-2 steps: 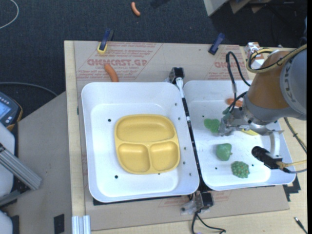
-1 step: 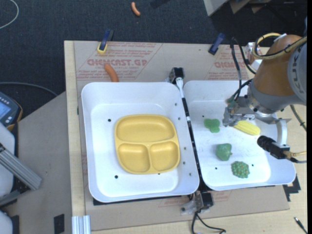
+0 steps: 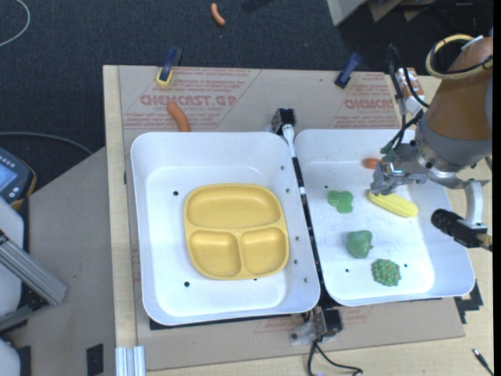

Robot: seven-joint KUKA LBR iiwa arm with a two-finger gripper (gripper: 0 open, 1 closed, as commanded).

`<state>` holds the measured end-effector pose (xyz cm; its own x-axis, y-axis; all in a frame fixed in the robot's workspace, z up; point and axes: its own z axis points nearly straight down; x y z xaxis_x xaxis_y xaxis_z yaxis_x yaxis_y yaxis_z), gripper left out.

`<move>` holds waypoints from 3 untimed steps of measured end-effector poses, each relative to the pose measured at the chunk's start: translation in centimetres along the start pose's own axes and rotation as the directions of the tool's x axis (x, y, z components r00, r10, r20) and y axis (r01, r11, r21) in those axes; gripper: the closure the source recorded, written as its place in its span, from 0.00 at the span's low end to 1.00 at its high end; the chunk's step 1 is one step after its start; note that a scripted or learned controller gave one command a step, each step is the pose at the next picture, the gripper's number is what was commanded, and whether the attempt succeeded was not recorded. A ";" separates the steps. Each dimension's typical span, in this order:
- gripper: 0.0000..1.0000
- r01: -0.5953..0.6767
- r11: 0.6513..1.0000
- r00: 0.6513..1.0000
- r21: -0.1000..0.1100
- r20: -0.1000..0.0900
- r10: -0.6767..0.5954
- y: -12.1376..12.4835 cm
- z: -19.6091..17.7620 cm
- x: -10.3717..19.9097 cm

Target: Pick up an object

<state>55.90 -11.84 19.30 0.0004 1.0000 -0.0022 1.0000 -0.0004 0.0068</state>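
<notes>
The camera view looks down on the right bin (image 3: pixel 438 284), where the jaws (image 3: pixel 385 180) hang low over the upper part, right at the left tip of a yellow corn cob (image 3: pixel 394 204). The cob lies on the bin floor with its long axis running from upper left to lower right, so most of it stretches away from the jaws toward the lower right. I judge the coming move turns on that offset: the jaws sit at one end of the cob, not over its middle, and a squeeze there could pinch the tip or slide off. Whether the jaws are spread or closed I cannot tell; the metal is small and dark against the arm's shadow. Nothing visibly sits between them.

The cob is bright yellow, short and tapered, with a ribbed look like a plastic toy. Nearby lie three green pieces: a leafy one (image 3: pixel 340 201) to the left, a rounder one (image 3: pixel 359 244) below, and a bumpy one (image 3: pixel 385 272) lower still. A small orange piece (image 3: pixel 369 163) sits just left of the jaws.
</notes>
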 end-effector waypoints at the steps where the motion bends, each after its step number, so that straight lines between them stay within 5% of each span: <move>1: 1.00 0.002 1.000 1.000 0.000 0.000 -0.002 0.2 -3.4 0.0; 3: 1.00 0.006 1.000 1.000 0.010 -0.005 -0.006 -1.0 -2.7 9.9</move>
<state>54.83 -1.93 21.98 -0.0055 1.0000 0.0030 1.0000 0.0056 -0.0030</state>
